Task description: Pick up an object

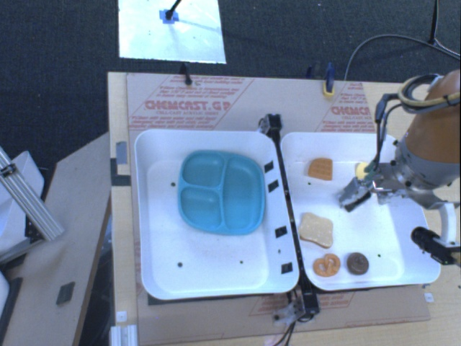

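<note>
Two shallow white bins side by side on bench w/ a black divider strip between them. Left bin (pixel 155 265) holds a blue divided plate (pixel 220 192), three compartments, lying flat approx in the bin's middle. Right bin (pixel 403 262) holds the food items: orange-brown square piece (pixel 320 169) near the upper left of that bin, slice of toast (pixel 316 229) lower down close to the divider, pretzel (pixel 327 265) near the front edge, round dark brown cookie (pixel 358 263) just beside the pretzel on its right. Small yellow object (pixel 362 170) sits right at the arm's tool, partly hidden by it.

Arm comes in from the right, orange band up top, grey wrist below. Gripper (pixel 353 195) is low over the right bin, between the orange-brown piece and the toast but apart from both; dark fingers point toward lower left. Can't tell if fingers are apart or together at this angle, and nothing visible btwn them. Cables loop over the wrist. Brown board w/ red CHEMCAST lettering (pixel 187 107) lies under the bins
</note>
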